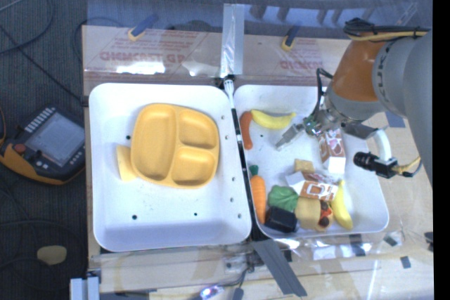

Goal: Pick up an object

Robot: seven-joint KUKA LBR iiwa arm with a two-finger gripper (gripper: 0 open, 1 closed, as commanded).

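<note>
Toys fill the right bin [373, 218], while the left bin [105, 221] carries a yellow divided plate [174, 144] with a pale yellow wedge [125, 162] tucked under its left edge. The arm [380, 77] comes in from the right, and its gripper [306, 127] hangs low over the upper middle of the right bin. Its two grey fingers [288, 137] are spread slightly and point down-left toward the bin floor; nothing sits between them.

Just left of the gripper lies a banana [271, 119], its long axis running nearly left to right, with the right tip close to the fingers but apart from them. Beside the bin's left wall lies a reddish sausage [245, 130], its long axis running up and down the view. Lower along the same wall lies a carrot [259, 197], also lengthwise along the wall, with its green top toward the upper end.

Below the gripper stands a small red-and-white carton [332, 152], roughly upright in the view. Toward the near right corner sits a cluster: a green vegetable [283, 196], a black block [280, 220], a yellow lump [307, 210], a printed box [318, 189] and a second banana [342, 206] lying along the right side, its long axis running up and down.

On the floor to the left of the tabletop [169, 53] rests a handheld controller [49, 144].
</note>
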